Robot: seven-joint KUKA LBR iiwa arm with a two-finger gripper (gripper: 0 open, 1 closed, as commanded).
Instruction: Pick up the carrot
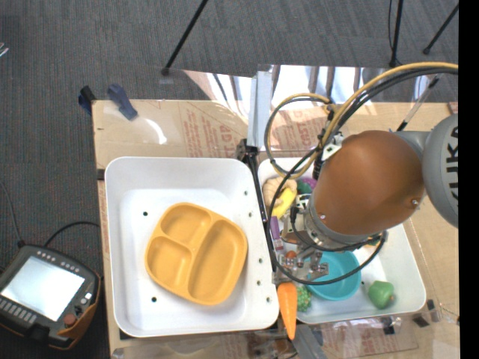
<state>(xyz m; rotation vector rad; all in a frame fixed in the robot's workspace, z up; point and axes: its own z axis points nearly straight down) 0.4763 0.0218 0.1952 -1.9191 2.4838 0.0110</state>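
Orange and bulbous, the wrist band [365, 182] of the arm sits closest to the lens and hides much of the right bin [408, 264]. Beneath it the jaws [305, 264] hang over the bin's near-left part, a tangle of metal and cable; whether they are spread or pressed together cannot be told from this angle, and nothing is visibly pinched between them.

Just toward the near edge from the jaws lies the carrot [287, 307], at the near-left corner of the right bin, resting against or over the rim where the two bins meet. Its long axis runs roughly front to back, thick end toward the jaws, tip pointing at the near edge. The coming move likely turns on a short shift toward that corner, closing across the carrot's width.

Beside the jaws sit a teal bowl [338, 279], a green pepper [381, 294] and a banana [284, 199]. A yellow divided plate [196, 253] occupies the left bin [123, 200].
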